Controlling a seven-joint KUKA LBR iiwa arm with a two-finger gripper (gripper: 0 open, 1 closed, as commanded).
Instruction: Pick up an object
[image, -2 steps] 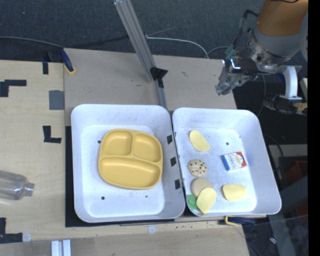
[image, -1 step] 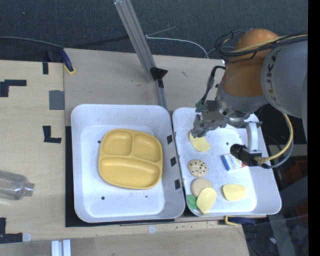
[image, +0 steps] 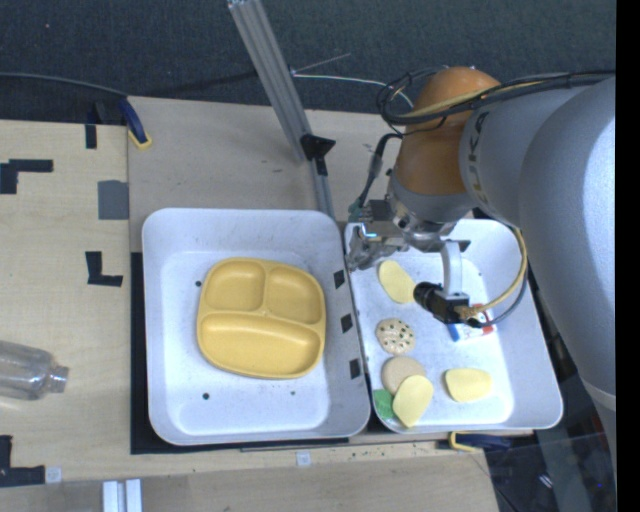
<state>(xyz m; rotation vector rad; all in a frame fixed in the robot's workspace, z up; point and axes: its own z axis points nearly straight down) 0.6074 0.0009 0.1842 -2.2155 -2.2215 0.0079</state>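
My gripper (image: 374, 250) hangs low over the far left corner of the right bin (image: 530, 370), beneath the orange wrist band. A pale yellow oval piece (image: 396, 281) lies just beside it, toward the front. Further front lie a speckled cookie (image: 395, 335), a beige round piece (image: 400, 372), a yellow-green piece (image: 414, 398) with a green bit (image: 383, 404) at its left, and a yellow lump (image: 467, 384). I see nothing held in the gripper.
The left bin (image: 170, 300) holds a yellow divided plate (image: 262, 317). A clear plastic bottle (image: 25, 372) lies on the bench at far left. A slanted aluminium post (image: 275, 75) stands behind the bins. The big grey arm covers the right side.
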